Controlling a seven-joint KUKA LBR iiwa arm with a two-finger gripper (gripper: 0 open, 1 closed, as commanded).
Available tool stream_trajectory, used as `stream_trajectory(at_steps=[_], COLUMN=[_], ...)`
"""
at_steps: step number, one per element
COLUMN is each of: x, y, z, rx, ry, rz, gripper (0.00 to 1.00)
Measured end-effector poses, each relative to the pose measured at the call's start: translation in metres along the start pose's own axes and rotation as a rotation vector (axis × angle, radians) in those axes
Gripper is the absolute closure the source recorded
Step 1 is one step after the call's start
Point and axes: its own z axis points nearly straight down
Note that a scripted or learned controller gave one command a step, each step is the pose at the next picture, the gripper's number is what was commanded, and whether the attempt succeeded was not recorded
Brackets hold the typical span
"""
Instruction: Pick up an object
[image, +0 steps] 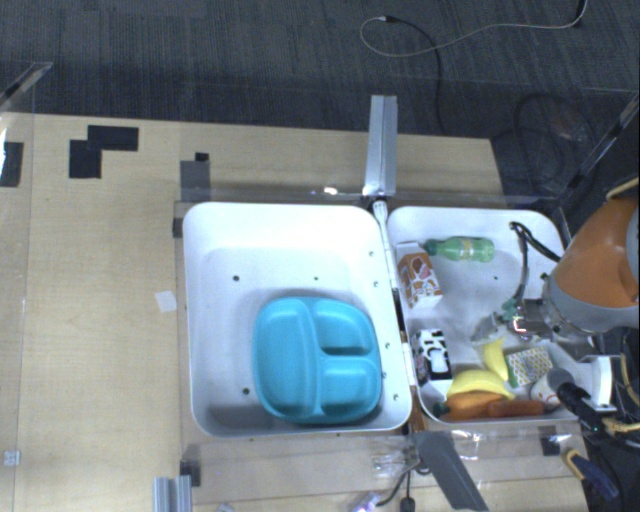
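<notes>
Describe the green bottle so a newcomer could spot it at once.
Start at the right-hand white bin, the one beside the arm. Along its far wall lies the green bottle, on its side, just beyond a small brown carton. It is the sole pale green, translucent thing among yellow, orange and brown items.

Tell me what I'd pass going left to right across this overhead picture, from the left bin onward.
Blue divided tray in the left bin → small brown carton → green bottle → the arm's orange band. The black-and-white item, banana and other things crowd together along the right bin's near edge, so I leave them out.
</notes>
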Motion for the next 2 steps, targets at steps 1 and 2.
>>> stream_trajectory(at_steps=[1,2], x=[0.026,0.027], y=[-0.017,-0.014], z=[0.0,-0.012], rx=[-0.003,-0.007], ry=[-0.001,0.002], rz=[0.276,0.272], gripper=[0.0,1.0])
